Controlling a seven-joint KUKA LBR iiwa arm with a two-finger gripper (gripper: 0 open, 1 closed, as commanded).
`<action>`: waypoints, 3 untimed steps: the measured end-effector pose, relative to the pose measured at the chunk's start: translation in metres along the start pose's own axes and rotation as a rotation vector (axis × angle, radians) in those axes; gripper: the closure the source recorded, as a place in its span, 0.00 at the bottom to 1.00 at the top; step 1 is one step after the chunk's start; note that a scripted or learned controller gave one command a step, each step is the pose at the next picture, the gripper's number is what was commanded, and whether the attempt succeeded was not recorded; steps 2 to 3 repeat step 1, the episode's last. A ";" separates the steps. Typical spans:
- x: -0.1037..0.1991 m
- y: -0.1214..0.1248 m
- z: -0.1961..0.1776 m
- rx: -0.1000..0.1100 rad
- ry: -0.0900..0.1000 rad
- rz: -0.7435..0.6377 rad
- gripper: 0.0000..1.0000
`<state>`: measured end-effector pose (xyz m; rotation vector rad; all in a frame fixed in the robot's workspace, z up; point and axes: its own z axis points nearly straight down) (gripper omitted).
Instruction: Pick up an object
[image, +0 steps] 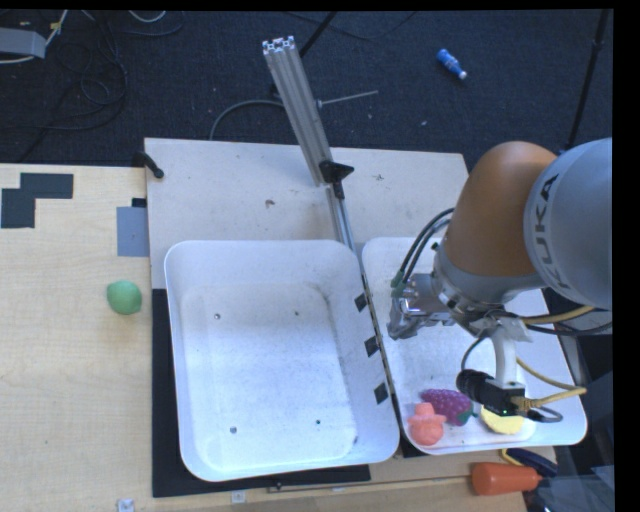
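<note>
The right bin (380, 262) holds a purple bunch of grapes (447, 403), a pink-orange toy (427, 427) and a yellow piece (503, 421), all huddled at its near end. My gripper (404, 316) hangs over the left part of this bin, close to the divider between the bins, above and to the left of the grapes. Nothing can be seen held in it. The grey and orange arm (510, 225) covers much of the bin's far half.
The left bin (180, 262) lies beside the right one. A green ball (124, 297) rests on the wooden bench at left. An orange object (503, 477) lies outside the right bin at the front. An aluminium rail (305, 110) slants in from the back.
</note>
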<state>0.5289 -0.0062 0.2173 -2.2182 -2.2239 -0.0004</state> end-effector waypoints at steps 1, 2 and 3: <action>0.058 -0.010 0.000 0.001 0.001 -0.001 1.00; 0.058 -0.010 0.000 0.001 0.001 -0.001 1.00; 0.058 -0.010 0.000 0.001 0.001 -0.001 1.00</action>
